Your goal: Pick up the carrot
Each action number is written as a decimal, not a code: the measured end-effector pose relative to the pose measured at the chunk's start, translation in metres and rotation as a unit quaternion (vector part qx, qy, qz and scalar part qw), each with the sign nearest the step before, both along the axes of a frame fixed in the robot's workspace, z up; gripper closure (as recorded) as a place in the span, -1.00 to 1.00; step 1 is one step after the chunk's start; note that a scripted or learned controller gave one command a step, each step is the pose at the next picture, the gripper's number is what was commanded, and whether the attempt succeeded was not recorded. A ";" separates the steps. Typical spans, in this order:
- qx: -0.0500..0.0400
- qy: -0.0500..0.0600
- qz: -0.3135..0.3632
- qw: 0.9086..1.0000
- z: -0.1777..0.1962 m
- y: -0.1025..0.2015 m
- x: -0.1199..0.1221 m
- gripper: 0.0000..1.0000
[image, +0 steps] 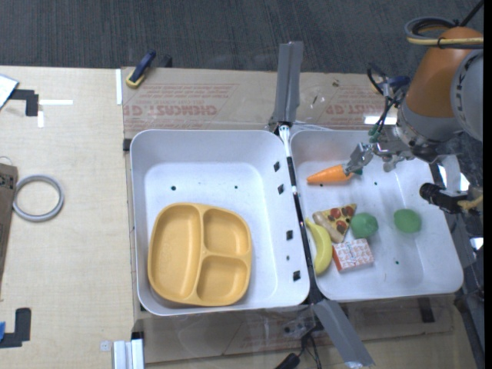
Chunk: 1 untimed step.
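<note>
An orange carrot with a green stalk end lies in the right bin, near its back left corner, pointing left. My gripper comes in from the right and sits right at the carrot's green end, low over the bin floor. The arm's orange band rises behind it at the upper right.
The right bin also holds a banana, a pizza slice, a small red box and two green round items. A yellow divided plate lies in the left bin. A tape roll sits far left.
</note>
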<state>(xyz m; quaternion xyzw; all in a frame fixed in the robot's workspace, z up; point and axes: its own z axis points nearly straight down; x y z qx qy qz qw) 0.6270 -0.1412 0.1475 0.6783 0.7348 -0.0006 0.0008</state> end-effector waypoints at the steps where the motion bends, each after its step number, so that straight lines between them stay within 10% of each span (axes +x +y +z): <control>1: 0.000 -0.001 0.198 0.980 -0.055 0.031 0.032 -1.00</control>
